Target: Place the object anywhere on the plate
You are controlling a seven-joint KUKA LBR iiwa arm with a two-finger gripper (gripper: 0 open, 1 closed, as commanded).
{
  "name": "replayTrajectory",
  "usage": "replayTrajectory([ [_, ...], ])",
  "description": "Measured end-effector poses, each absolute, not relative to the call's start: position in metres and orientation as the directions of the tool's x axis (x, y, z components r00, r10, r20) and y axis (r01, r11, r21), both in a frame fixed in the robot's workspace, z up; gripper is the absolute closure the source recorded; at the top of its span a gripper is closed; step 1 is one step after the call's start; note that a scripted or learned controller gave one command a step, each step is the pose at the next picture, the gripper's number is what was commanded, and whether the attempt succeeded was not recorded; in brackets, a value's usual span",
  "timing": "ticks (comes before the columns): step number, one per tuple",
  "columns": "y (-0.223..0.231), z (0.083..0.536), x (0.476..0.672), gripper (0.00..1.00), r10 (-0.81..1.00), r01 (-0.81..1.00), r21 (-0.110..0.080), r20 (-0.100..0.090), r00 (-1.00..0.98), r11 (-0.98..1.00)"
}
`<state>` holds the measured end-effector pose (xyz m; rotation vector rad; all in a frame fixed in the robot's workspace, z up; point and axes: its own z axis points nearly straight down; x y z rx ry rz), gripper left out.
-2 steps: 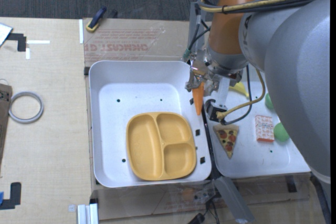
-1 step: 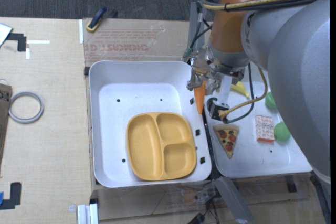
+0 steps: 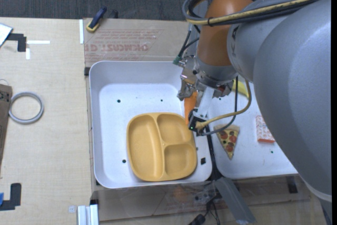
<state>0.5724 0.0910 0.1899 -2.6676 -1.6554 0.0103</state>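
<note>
A yellow three-compartment plate [image 3: 160,146] lies in the left white bin [image 3: 105,113], toward its front right. My gripper [image 3: 190,108] hangs over the bin's right wall, just above the plate's far right corner. A small orange object [image 3: 189,103] shows between its fingers, and the gripper is shut on it. The wrist hides most of the object.
The right bin [image 3: 253,163] holds a toy pizza slice [image 3: 228,140], a yellow banana-like piece [image 3: 242,89] and a printed card [image 3: 263,129]. On the bench to the left lie a tape roll [image 3: 25,107] and a blue-and-yellow tool [image 3: 97,19]. Cables [image 3: 224,119] dangle beside the gripper.
</note>
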Motion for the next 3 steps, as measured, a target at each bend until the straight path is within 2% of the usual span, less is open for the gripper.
replayTrajectory([
  [1,0.138,0.106,0.53,1.0,0.81,0.81,0.003,0.001,0.586,-0.586],
  [2,0.174,0.104,0.59,1.0,0.726,0.726,0.008,0.009,0.688,-0.688],
  [3,0.207,0.151,0.629,1.0,0.652,0.652,0.0,-0.003,0.758,-0.758],
])
